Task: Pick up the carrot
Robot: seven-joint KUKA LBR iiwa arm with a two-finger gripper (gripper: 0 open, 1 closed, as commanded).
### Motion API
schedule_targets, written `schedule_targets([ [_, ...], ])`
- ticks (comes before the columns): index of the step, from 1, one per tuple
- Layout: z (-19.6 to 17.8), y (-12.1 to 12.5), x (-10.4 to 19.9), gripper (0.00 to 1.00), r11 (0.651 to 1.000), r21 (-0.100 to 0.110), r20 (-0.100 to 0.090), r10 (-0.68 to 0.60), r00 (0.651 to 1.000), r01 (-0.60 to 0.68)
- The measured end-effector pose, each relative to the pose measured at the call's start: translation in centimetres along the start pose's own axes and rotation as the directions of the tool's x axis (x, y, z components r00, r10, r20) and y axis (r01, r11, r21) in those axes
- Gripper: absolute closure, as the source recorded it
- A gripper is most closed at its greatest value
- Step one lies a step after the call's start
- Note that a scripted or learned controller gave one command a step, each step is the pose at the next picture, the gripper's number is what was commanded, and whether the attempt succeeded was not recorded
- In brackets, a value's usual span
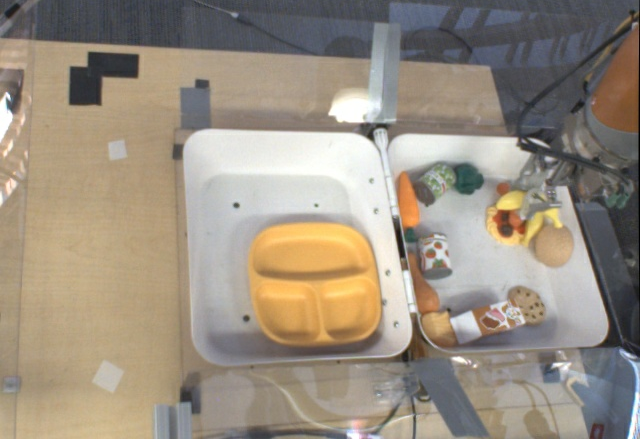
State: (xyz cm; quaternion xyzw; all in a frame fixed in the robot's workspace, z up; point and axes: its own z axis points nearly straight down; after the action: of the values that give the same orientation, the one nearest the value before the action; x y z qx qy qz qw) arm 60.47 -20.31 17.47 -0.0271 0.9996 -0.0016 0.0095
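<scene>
Wooden counter (pixel 110 257) carrying two white bins, so your arm comes in from the right with the tool (pixel 541 189) sitting over the right bin's (pixel 580 327) far right side, right above the yellow fruit toy (pixel 515 215) and tan ball (pixel 552 245); you can't tell how its grip is set from this angle. Your carrot (pixel 408 202) is well apart from it, lying along that bin's left wall beside the small can (pixel 435 256), while the left bin (pixel 215 227) has the yellow divided tray (pixel 314 282).
</scene>
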Motion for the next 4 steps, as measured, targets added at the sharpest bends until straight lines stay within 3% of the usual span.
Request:
schedule_targets([
  [1, -5.7, 1.6, 8.9, 1.00, 1.000, 0.002, -0.004, -0.019, 1.000, 0.019],
  [2, 1.7, 0.7, 4.8, 1.00, 0.961, -0.008, -0.012, -0.277, 0.961, 0.276],
  [3, -10.9, -0.1, 2.8, 1.00, 0.806, -0.001, -0.002, -0.592, 0.806, 0.592],
  [4, -0.6, 0.6, 9.7, 1.00, 0.875, -0.014, -0.013, -0.485, 0.875, 0.484],
])
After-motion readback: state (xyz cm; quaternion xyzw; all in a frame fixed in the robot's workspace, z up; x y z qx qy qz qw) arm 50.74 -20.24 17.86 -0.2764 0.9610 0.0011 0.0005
